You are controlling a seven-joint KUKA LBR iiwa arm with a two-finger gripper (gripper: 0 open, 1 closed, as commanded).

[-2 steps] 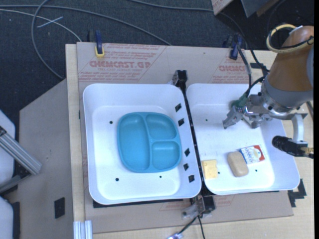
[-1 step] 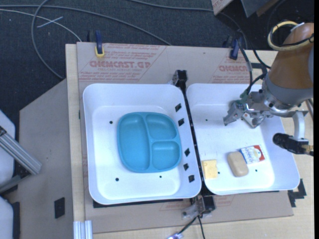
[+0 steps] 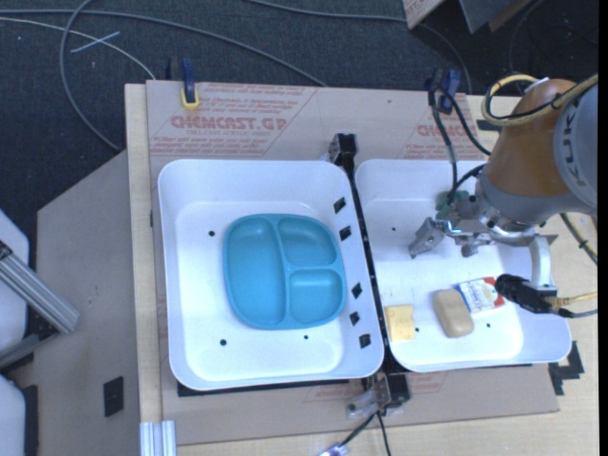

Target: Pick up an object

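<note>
Three candidates in my right bin (image 3: 418,183): yellow block (image 3: 400,323) at the front-left corner, tan oval piece (image 3: 454,313) beside it, small red-white-blue packet (image 3: 478,294) just behind that. My gripper (image 3: 439,236) hangs above bare bin floor, well behind them, carrying nothing; can't tell its opening. Plan: go for the tan piece, centre over it, descend straight, avoid nudging the packet. Left bin (image 3: 180,255) has the blue divided plate (image 3: 284,271); too flat, skip.

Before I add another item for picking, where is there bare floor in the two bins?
Left bin: strips around the blue plate. Right bin: far-left corner, beside the end effector. Crowded near edge: yellow block, tan bar, small packet.
</note>
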